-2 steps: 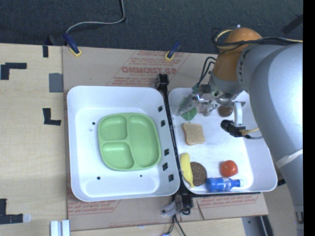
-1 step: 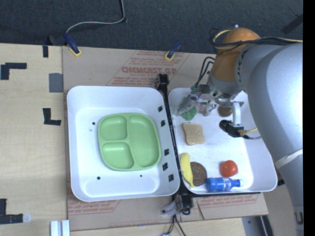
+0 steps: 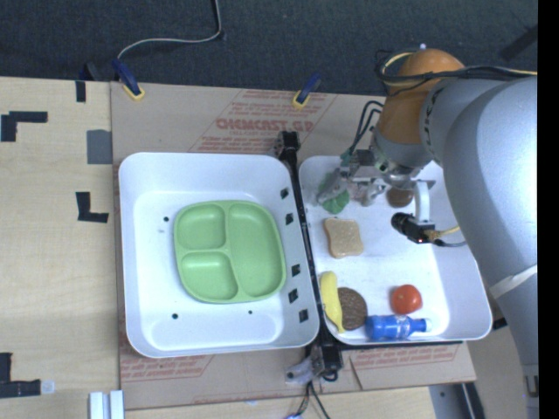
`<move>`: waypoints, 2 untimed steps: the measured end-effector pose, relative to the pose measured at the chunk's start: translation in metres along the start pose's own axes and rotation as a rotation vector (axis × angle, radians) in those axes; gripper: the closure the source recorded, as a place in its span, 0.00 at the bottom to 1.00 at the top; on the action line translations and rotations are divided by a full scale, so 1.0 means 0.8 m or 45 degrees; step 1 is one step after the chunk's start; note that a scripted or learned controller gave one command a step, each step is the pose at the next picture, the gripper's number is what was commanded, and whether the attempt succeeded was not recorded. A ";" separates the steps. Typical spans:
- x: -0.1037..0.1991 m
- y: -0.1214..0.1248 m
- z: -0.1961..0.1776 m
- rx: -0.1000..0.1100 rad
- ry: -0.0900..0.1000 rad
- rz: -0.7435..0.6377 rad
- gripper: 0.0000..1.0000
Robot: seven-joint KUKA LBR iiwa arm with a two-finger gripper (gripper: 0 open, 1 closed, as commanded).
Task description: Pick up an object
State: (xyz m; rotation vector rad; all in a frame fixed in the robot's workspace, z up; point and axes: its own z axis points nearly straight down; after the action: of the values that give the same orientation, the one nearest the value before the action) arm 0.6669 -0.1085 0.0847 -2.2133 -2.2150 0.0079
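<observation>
The gripper (image 3: 362, 182) hangs low in the far part of the right bin (image 3: 454, 273), its metal parts crowded together under the orange-banded wrist, so whether the jaws stand apart or together cannot be told from this slanted look down. Just beside it, toward the divider, lies a small green object (image 3: 334, 202), apparently touching or nearly touching the gripper's tip; nothing shows it held. My judgement is that this green piece is the thing being gone for, since the arm is lowered right at it.

The other candidates sit nearer the camera, spread so each can be reached alone: a slice of toast (image 3: 343, 237) near the bin's middle, a brown round thing (image 3: 399, 196) partly under the wrist, a red tomato-like ball (image 3: 405, 299), a blue bottle (image 3: 395, 327) lying on its side along the near wall, and a yellow banana (image 3: 329, 297) pressed beside a dark brown disc (image 3: 352, 307) against the divider. That pair, touching, would be awkward to grasp singly.

The left bin (image 3: 144, 234) carries a green divided plate (image 3: 231, 251). Both bins rest on cardboard over the worktop (image 3: 52, 234).
</observation>
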 end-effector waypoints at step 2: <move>0.001 0.000 0.000 -0.001 -0.002 0.001 0.00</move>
State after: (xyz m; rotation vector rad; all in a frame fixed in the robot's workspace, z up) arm 0.6669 -0.1078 0.0847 -2.2150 -2.2157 0.0096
